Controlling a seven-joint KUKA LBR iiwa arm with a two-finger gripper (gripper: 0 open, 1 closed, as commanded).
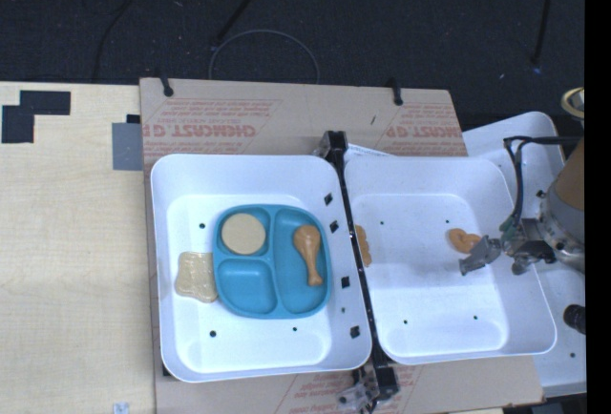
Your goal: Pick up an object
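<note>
My gripper (495, 263) hangs over the right side of the right bin (434, 341), reaching in from the right edge. Its fingers stand open with nothing between them. A small tan food piece (463, 238) lies on the bin floor just up and left of the left fingertip (471, 263), apart from it. Another brownish piece (362, 245) rests against that bin's left wall. In the left bin (239, 357) a blue divided tray (250, 293) holds a round beige disc (242, 233) and a drumstick (309, 253). A pale toast-like slab (196, 276) lies beside the tray's left edge.
A black clamp bar (346, 231) runs between the two bins. The bins sit on a cardboard sheet (286, 121) on a light wooden bench (67, 250). Cables and arm hardware (535, 174) crowd the right bin's far right rim.
</note>
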